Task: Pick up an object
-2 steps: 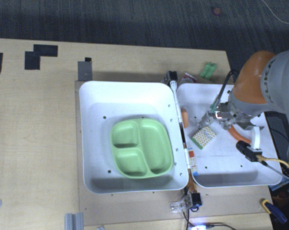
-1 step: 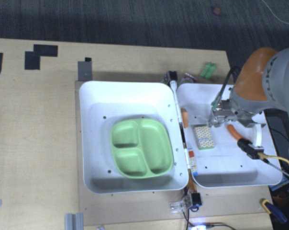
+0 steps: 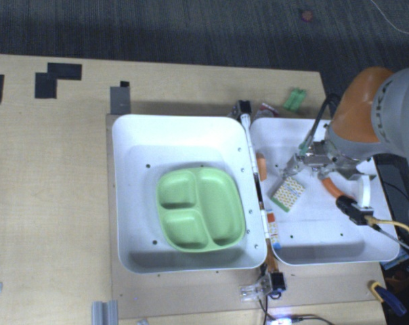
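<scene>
Pincer [image 3: 294,170] tips blurred against patterned card [image 3: 288,194]

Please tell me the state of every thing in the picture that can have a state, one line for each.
Green divided tray: flat, right way up, in left bin.
Patterned card: tilted, in right bin, below the pincer.
Pen: lying in right bin.
Green block: lying on bench, outside the bins.
</scene>
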Controlling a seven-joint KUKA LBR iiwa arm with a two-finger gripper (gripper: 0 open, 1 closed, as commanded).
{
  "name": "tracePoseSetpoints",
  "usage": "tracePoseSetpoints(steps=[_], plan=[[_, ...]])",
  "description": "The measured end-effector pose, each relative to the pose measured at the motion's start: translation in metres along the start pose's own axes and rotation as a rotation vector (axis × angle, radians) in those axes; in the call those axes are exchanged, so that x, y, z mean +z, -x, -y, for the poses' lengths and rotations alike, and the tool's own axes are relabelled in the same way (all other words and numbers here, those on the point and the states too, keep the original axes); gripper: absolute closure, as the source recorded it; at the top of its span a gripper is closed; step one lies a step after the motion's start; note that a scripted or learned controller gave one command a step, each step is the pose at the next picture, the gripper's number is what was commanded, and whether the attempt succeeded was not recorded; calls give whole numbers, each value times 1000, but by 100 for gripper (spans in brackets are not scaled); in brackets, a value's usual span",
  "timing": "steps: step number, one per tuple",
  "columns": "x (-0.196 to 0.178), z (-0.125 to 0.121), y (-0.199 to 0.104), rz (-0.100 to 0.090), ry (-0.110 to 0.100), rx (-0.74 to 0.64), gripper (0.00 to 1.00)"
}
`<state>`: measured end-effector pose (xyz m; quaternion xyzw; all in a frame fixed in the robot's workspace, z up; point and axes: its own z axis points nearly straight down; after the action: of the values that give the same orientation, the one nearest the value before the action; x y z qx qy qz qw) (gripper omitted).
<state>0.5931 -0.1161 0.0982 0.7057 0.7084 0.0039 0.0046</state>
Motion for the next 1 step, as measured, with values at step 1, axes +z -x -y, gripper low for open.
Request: tracePoseSetpoints(steps=[1], plan=[[12, 9, -19, 0, -5, 1, 0]])
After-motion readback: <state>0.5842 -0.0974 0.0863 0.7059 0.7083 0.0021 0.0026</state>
